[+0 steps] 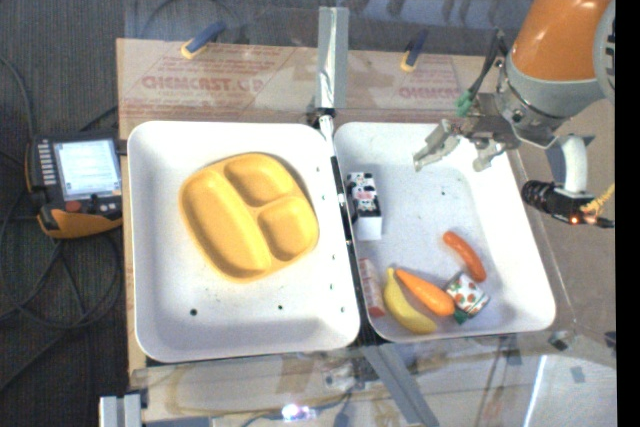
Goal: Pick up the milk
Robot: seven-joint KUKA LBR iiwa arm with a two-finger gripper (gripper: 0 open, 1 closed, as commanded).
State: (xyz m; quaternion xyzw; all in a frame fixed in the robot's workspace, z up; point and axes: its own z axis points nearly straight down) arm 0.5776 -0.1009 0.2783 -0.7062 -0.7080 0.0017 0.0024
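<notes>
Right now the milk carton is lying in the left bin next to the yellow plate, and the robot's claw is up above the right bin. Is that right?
Not quite. The camera view shows the milk carton lying in the right bin, against its left wall. The yellow plate sits alone in the left bin. The gripper is indeed above the right bin.

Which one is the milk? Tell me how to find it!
Look in the right bin, the one without the yellow tray. Along its left wall, about halfway up, lies the milk, a small carton. It is white with black cow patches, while the carrot, banana and sausage sit down in the bin's lower corner and are orange, yellow and red.
</notes>
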